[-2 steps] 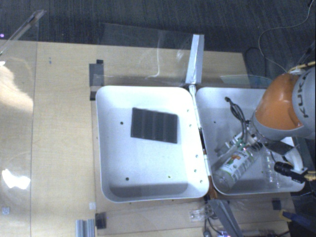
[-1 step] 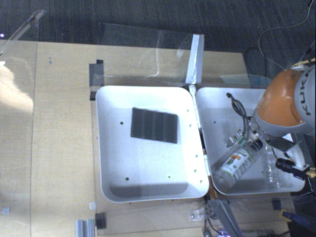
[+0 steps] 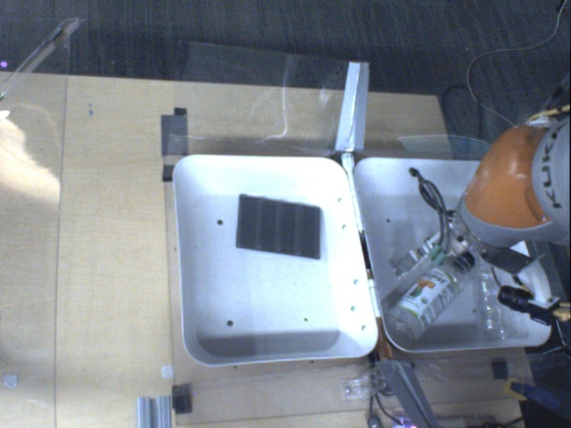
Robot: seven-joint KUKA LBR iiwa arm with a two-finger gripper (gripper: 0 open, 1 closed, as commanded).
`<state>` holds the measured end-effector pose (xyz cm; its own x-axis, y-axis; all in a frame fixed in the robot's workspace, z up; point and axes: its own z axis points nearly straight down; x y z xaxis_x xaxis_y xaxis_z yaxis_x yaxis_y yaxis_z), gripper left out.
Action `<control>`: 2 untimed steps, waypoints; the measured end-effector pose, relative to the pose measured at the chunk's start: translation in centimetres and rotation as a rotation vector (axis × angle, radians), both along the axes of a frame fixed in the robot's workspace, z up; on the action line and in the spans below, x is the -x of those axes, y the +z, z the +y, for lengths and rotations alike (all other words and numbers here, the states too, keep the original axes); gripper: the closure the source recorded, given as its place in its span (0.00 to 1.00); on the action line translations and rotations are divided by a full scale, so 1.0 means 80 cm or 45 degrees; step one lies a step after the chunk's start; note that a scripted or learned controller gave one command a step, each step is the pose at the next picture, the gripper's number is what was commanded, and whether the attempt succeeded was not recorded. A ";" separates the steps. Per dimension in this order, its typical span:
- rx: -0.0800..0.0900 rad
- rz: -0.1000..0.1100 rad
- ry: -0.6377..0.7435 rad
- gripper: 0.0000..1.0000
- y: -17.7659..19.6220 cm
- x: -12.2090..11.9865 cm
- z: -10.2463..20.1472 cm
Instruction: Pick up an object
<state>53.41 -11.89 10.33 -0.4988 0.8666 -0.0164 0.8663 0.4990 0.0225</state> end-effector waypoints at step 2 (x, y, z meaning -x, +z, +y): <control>-0.002 0.026 0.049 0.00 0.013 -0.062 -0.040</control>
